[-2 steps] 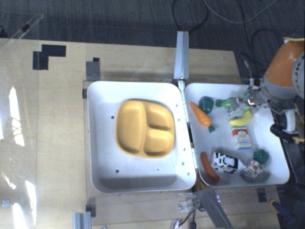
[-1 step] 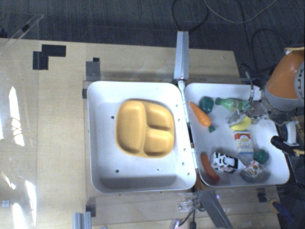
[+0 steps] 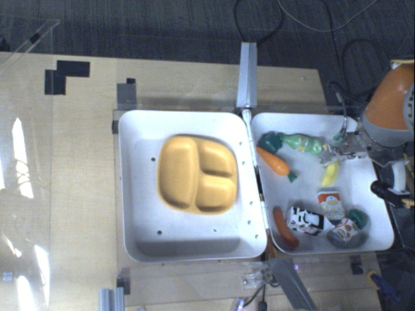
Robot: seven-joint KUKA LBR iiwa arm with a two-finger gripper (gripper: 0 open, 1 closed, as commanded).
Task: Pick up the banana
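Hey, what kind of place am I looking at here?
Probably a robotics lab test bench, not a kitchen: two white bins fixed to a wooden bench, toy food such as a banana and carrot, loose cables, and a robot arm.

Glossy plastic bins [image 3: 130, 193], pale wood bench [image 3: 71, 173]

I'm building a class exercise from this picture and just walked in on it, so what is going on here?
A grey robot arm with an orange band reaches in from the right over the right bin. Its gripper hangs just above a small yellow banana lying among other toy foods: a carrot, a green bottle and a cow-patterned carton. The banana still lies on the bin floor, not lifted. The left bin holds a yellow divided tray.
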